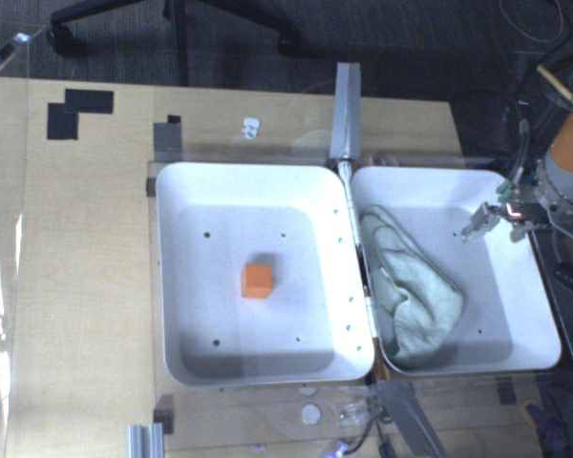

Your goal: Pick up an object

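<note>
Arm point(568, 165) cut off by the right edge, just behind the gripper point(479, 222); mostly out of frame past the orange band. Fingers too small and blurred to judge as open or closed. Down and left of the gripper, floor of the right bin point(516, 313) partly hidden under a crumpled grey cloth point(415, 289); underside of its folds unseen. Far up and left of the gripper, chair base point(177, 12) cropped by the top edge. Well left of the gripper, small white scrap point(251, 128) on the bench, too tiny to identify.
</note>
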Tool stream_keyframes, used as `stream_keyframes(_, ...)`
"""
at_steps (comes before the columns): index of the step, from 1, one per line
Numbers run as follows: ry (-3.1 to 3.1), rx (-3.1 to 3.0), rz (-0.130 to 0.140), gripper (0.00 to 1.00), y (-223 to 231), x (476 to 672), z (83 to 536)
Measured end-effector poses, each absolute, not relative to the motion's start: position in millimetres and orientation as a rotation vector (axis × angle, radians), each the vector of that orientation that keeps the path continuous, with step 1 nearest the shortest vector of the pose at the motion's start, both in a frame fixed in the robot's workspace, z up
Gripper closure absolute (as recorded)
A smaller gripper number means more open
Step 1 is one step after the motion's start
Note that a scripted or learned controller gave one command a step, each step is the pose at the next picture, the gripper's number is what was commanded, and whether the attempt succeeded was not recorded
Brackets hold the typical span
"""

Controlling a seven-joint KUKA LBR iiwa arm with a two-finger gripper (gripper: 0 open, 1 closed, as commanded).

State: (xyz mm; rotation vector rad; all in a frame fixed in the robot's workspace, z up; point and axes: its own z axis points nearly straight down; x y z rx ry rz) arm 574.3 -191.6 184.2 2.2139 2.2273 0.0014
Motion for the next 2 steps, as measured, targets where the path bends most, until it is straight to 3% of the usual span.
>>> stream_keyframes(1, 2.321, 2.111, 0.005, 0.00, -137, 600.5, 232)
stream_keyframes(2, 2.380, 2.050, 0.001, 0.00, -159, 570.7, 113)
